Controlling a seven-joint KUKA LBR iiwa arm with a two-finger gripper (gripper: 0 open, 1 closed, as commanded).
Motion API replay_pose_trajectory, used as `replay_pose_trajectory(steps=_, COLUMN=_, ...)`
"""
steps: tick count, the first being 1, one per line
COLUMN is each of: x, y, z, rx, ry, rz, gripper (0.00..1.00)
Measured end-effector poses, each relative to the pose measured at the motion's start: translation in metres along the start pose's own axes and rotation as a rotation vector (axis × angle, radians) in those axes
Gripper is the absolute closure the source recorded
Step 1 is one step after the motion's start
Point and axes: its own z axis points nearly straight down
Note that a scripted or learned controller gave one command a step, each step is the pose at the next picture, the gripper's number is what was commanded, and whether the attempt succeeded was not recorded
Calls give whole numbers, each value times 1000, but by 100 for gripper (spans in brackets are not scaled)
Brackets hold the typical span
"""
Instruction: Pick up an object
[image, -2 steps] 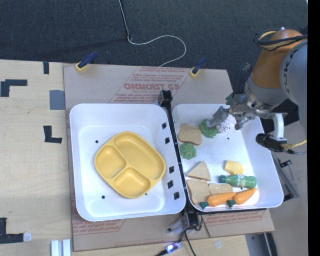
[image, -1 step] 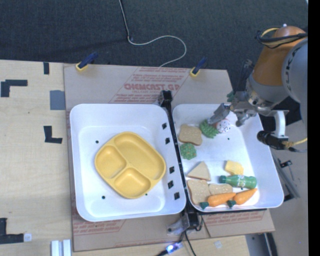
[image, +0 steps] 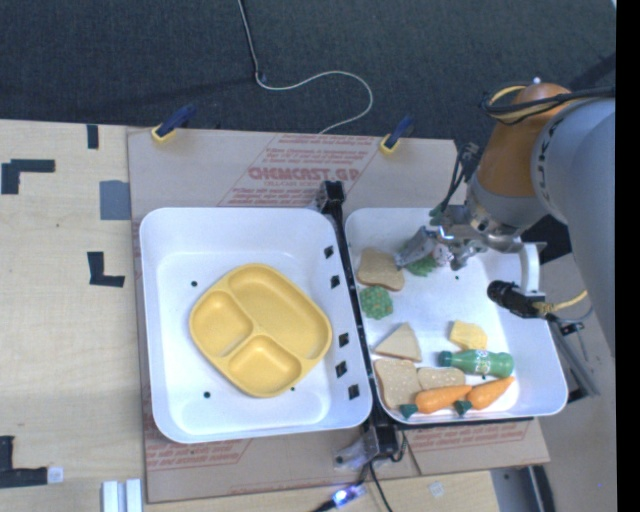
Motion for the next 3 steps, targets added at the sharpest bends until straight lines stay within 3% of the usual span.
replay_pose_trajectory(steps=1, x=1, y=-1, z=54, rx=-2, ry=-1, rz=0, gripper=0)
replay_pose_trajectory(steps=2, x=2, y=1, z=39, rx=-7, ry=1, rz=-1, gripper=100)
replay_pose_trajectory(steps=3, x=11, y=3, z=-22, rx=-11, ry=-1, rz=-1, gripper=100)
